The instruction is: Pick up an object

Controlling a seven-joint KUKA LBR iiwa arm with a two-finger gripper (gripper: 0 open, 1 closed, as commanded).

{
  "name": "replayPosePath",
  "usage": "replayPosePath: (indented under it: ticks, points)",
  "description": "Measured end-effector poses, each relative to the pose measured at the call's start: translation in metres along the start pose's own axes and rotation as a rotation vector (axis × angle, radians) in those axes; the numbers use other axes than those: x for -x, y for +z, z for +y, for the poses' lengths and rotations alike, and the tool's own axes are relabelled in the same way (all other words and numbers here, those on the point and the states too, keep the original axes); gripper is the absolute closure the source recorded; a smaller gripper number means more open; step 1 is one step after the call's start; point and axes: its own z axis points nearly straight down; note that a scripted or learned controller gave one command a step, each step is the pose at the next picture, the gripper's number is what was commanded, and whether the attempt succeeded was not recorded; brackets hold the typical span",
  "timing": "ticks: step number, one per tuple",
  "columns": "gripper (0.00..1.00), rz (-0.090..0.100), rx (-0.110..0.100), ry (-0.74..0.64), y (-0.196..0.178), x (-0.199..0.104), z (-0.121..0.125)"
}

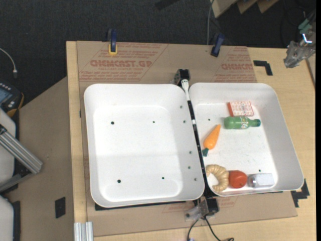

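**A:** What sits on the desk (312,134)?

**B:** A brown board (150,62) with red lettering, held at its far edge by two blue clamps (113,41). On it lie two shallow white bins side by side, their inner rims touching.

**A:** What is in them?

**B:** The left bin (135,144) shows its white floor with a few small dark dots. All the loose things lie in the right bin (281,109).

**A:** Name them.

**B:** Toward the far side lies a flat pink-and-red packet (241,108). Just in front of it, nearly touching, a green bottle (242,123) lies on its side with its cap pointing right. Left of those, near the inner wall, an orange carrot (212,137) lies at a slant with its green end nearest the camera.

**A:** And the near edge?

**B:** Three things in a row against the near wall. A curled tan croissant (218,176) sits in the near left corner. A red round piece (237,179) touches its right side. Just right of that lies a small clear bottle (262,180) on its side.

**A:** Where is the gripper?

**B:** A grey metal piece at the top right looks to be the gripper (299,51). It is beyond the right bin's far right corner and well apart from everything in the bin. It is too small and blurred, so I cannot tell whether the jaws are apart or together. Nothing from the bin is with it.
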Motion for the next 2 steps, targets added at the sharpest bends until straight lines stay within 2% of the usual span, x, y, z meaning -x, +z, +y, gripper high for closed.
replayPosePath:
  ticks: [2]
  points:
    - [1.00,0.000,0.000,0.000,-0.062,0.000,0.000]
